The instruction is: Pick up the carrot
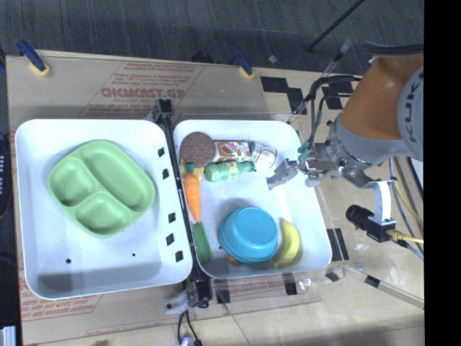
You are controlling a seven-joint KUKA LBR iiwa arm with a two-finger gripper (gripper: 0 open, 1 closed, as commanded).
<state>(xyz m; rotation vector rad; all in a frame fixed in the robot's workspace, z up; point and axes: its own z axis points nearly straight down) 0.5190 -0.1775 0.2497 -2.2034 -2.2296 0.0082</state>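
The carrot is a small orange piece with a green top. It lies lengthwise against the left wall of the right bin, just below a brown round disc. My gripper hangs over the right side of that bin, well to the right of the carrot and apart from it. Nothing shows in the gripper. The grey arm with its orange band reaches in from the right.
Beside the carrot lie a green bottle and a printed packet. A blue bowl, a yellow banana and a green vegetable fill the bin's near end. The left bin holds a green divided plate.
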